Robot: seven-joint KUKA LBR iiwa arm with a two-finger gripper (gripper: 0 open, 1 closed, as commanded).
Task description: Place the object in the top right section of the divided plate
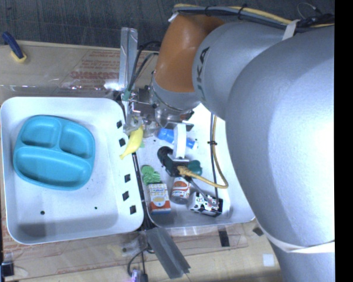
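Banana (132,141) under claw (133,122), carton (158,196), can (180,190) nearby

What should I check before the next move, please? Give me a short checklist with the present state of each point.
1. Plate lies flat in the left bin, sections facing up: ok.
2. Top right section of the plate free of things: ok.
3. Gripper is near the banana, above the rim between the bins: ok.
4. Banana sits between the fingers: cannot tell, the wrist hides them.
5. Banana is free of the other things in the right bin: ok, the green toy and carton lie apart from it.
6. Path from banana to plate is open: ok, bare bin floor only.
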